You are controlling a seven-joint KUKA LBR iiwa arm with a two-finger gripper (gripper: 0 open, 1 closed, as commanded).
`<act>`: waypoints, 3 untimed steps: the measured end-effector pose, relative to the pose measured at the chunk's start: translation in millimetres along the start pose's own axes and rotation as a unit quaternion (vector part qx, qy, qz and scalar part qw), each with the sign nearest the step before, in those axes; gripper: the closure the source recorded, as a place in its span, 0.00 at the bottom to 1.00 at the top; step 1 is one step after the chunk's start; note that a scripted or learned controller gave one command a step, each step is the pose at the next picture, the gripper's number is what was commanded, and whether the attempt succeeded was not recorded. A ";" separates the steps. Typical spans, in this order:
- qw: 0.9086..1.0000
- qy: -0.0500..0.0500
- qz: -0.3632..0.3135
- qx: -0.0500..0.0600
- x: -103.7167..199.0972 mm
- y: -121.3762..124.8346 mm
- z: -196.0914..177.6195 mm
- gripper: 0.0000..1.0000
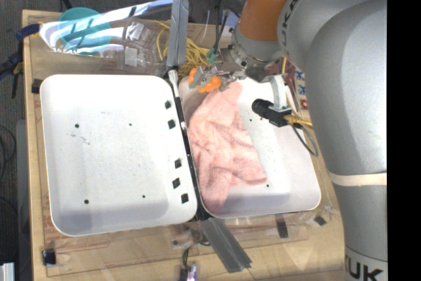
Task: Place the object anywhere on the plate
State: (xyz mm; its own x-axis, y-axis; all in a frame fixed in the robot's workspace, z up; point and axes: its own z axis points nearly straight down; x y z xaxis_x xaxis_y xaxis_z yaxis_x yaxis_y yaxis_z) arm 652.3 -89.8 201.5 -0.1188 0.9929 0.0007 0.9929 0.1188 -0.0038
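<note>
— Cloth (223,141), pink and crumpled, is the one thing that might be the task's object: it lies in the right bin (293,187), spread along that bin's left half from the far rim nearly to the near one.

— And the plate?

— Hard to make out. Nothing in either bin reads clearly as a plate.

— What do the jaws (217,79) have hold of?

— One cannot tell. The wrist hangs over the far left corner of the right bin, and small orange and green parts show at its tip, just above the cloth's far edge, but whether the jaws are parted or closed is hidden by the wrist itself.

— What else is cut off?

— The grey arm (342,95) covers the right side of the view and hides the right bin's far right rim. A black part (270,112) sticks out over the bin's floor beside the cloth.

— Open room?

— The left bin (99,154) has bare white floor throughout. Behind it on the table (39,69) lie a clear plastic bag (112,33) with something teal inside and a tangle of yellow cable (187,49).
</note>
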 end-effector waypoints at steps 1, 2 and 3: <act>0.999 0.000 -0.037 -0.001 77.9 -19.6 -62.4 1.00; 1.000 -0.001 -0.005 0.001 153.4 -39.3 -64.4 1.00; 0.999 -0.001 -0.047 0.001 228.6 -53.1 -60.0 1.00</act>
State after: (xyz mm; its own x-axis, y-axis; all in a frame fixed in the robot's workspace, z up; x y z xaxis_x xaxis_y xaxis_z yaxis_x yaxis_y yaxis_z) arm 572.6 130.8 261.9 -0.2107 0.9776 -0.0002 0.9775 0.2107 -0.0062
